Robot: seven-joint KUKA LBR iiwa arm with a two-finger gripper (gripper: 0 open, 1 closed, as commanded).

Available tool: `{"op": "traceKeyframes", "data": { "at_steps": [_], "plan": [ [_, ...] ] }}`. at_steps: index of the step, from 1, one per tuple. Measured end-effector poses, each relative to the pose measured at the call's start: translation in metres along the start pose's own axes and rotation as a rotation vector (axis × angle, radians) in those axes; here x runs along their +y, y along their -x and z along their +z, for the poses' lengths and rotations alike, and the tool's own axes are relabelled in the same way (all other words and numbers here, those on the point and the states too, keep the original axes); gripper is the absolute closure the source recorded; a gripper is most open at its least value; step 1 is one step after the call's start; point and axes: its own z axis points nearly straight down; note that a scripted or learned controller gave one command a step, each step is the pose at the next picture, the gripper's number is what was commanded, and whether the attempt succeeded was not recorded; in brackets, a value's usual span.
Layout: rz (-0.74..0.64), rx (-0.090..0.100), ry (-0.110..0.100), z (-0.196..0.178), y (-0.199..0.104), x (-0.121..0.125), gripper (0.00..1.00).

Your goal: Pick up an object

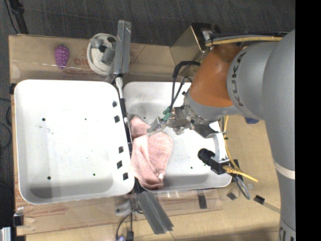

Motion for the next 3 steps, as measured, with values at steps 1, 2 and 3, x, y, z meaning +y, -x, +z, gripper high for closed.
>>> {"op": "traceKeyframes", "data": {
  "at_steps": [1,2,3],
  "plan": [
    [-0.233,0.002,-0.001,0.101,0.075,0.009,0.0],
    [-0.275,0.001,0.0,0.1,0.032,0.056,0.0],
    [-0.205,0.001,-0.002,0.101,0.066,-0.007,0.0]
  ]
}}
